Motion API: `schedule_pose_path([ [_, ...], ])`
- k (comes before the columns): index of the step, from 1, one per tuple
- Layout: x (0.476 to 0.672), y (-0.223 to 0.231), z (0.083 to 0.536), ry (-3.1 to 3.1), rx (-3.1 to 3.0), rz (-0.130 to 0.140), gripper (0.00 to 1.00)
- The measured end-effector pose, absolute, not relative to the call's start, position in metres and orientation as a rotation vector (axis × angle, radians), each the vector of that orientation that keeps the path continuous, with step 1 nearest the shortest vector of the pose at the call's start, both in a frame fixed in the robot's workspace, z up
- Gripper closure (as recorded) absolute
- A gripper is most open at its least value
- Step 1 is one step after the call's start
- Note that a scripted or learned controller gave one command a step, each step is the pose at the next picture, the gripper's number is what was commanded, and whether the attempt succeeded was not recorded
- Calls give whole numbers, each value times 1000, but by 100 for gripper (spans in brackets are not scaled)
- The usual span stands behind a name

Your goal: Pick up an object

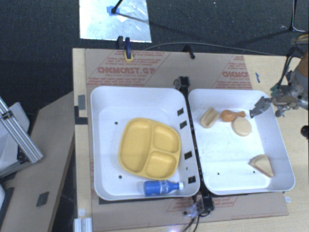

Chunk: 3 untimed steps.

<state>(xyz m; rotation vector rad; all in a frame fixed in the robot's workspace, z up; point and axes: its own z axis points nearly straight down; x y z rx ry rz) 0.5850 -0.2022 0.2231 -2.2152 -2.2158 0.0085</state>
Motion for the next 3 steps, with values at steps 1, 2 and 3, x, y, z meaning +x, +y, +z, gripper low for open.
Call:
schedule_pose_path([
  [1,588,-202,230,-2226,-2218,-1,0],
  [2,581,-203,169,-2222,-2218,2,0],
  [3,571,-201,118,-2222,-2218,2,0],
])
